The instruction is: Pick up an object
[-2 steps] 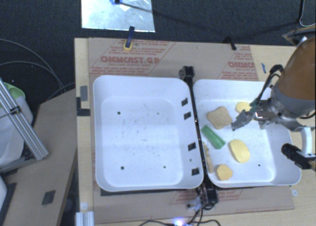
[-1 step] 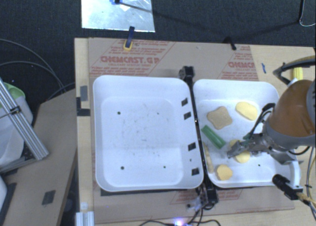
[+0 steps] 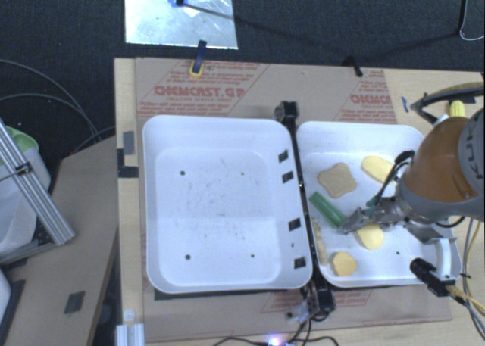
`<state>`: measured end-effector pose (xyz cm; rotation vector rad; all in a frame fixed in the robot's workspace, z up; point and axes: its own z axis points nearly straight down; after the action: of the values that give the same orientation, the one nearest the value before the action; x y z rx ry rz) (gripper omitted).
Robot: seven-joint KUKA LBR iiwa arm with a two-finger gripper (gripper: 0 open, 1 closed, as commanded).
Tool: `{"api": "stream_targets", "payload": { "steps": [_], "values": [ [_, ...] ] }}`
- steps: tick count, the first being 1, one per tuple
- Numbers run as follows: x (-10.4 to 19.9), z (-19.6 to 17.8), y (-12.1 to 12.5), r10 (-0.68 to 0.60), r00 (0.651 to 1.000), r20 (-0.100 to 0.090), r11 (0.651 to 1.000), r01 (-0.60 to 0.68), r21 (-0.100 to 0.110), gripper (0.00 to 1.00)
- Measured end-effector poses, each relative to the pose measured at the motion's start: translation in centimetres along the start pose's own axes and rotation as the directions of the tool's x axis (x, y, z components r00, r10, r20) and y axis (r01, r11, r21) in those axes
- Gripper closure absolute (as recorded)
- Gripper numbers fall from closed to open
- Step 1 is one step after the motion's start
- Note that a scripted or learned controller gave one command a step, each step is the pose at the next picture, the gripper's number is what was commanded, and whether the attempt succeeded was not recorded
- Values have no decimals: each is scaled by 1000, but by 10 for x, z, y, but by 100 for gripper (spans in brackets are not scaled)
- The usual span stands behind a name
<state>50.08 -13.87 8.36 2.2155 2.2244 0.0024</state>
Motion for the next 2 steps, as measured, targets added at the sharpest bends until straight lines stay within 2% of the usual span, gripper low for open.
{"api": "stream_targets", "payload": {
  "steps": [1,2],
  "values": [
    [0,-11,0,2,1000,0,1000,-2,-2,100],
    [64,-136,58,-10,1000,-1,1000,10,-16,100]
  ]
}}
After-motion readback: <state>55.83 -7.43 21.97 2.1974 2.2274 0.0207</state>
